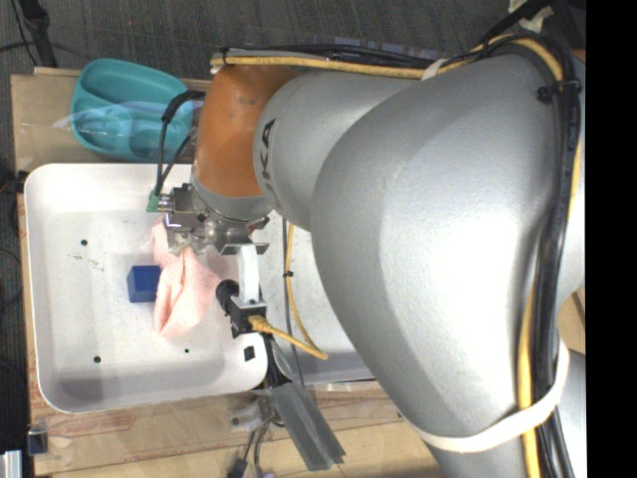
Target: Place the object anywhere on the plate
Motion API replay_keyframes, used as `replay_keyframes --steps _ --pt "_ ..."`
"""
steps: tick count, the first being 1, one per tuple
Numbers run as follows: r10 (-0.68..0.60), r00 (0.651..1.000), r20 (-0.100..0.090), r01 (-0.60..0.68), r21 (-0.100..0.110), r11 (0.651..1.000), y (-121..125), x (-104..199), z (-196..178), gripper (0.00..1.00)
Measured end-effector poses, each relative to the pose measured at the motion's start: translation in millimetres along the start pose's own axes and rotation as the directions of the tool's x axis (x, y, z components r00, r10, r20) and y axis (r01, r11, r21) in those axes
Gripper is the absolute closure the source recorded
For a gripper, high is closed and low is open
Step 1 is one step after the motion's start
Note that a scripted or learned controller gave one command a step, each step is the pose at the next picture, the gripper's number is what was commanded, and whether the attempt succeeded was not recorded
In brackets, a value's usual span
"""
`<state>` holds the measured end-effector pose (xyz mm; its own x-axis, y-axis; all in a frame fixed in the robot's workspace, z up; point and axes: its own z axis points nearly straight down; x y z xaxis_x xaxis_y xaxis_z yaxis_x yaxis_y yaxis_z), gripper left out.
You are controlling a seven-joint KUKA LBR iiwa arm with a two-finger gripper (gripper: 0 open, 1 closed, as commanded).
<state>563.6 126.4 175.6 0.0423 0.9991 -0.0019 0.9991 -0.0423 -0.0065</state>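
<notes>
We find the gripper (189, 235) low over the left bin (60, 371), touching the pink cloth (184, 297); its finger state we cannot tell. Blue block (143, 284) lies just beside. Grasp stage, we judge; lift must follow

One blue block (143, 284), one pink plate (185, 297), perhaps two white bins (60, 267), one teal scoop (124, 108)

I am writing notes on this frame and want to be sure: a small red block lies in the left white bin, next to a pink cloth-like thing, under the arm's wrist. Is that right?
Not quite: the block is blue, not red. The camera view shows it in the left white bin, next to the pink cloth-like thing, just left of the arm's wrist.
</notes>
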Motion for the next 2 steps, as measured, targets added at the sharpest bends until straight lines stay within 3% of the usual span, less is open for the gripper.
replay_keyframes --steps 1,2 --pt "-0.063 0.998 -0.001 0.063 -0.003 0.998 47 -42 -20 1.00" --pt "-0.005 1.000 -0.002 0.005 -0.003 1.000 96 -90 -24 1.00"
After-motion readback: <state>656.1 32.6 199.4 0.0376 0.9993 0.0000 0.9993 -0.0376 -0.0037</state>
